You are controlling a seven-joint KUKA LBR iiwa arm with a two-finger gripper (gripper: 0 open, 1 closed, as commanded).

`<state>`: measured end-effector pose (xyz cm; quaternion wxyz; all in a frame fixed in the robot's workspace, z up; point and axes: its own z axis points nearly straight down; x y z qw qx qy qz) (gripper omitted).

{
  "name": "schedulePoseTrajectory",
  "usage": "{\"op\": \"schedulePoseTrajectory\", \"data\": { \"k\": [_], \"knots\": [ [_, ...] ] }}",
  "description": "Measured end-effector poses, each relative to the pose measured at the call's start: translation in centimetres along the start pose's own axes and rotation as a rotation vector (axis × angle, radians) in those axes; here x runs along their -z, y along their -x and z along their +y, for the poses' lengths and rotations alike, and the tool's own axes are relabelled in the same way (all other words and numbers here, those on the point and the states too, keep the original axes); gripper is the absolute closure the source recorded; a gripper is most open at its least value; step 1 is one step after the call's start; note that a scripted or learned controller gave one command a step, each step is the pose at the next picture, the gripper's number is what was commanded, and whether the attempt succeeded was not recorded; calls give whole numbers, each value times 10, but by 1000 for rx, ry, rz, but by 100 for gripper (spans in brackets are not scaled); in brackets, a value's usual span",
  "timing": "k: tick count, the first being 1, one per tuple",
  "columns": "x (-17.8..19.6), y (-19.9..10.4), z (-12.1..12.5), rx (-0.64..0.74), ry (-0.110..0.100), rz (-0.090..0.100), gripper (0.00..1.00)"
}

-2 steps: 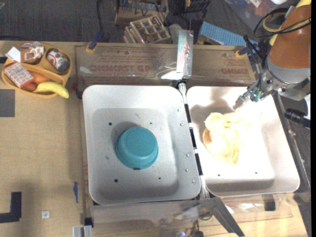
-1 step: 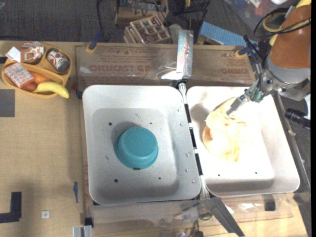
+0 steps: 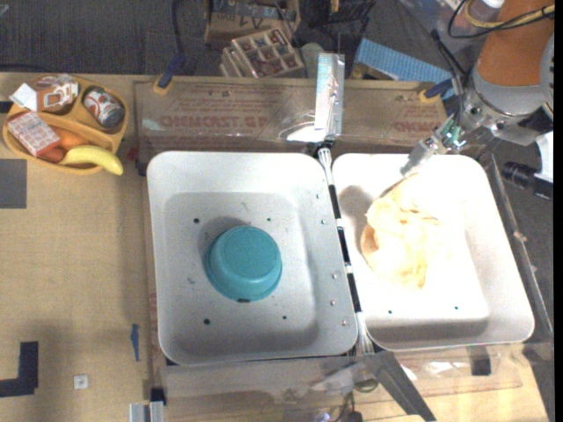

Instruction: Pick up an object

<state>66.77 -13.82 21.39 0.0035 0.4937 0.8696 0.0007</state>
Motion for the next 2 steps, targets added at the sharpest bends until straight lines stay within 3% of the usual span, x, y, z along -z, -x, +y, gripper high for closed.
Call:
{"op": "schedulePoseTrajectory", "data": {
  "k": [1, 2],
  "knots": [
    [-126, 12, -14, 87, -8, 7, 0],
    [-125, -21, -19, 92, 2, 0, 0]
  ]
}}
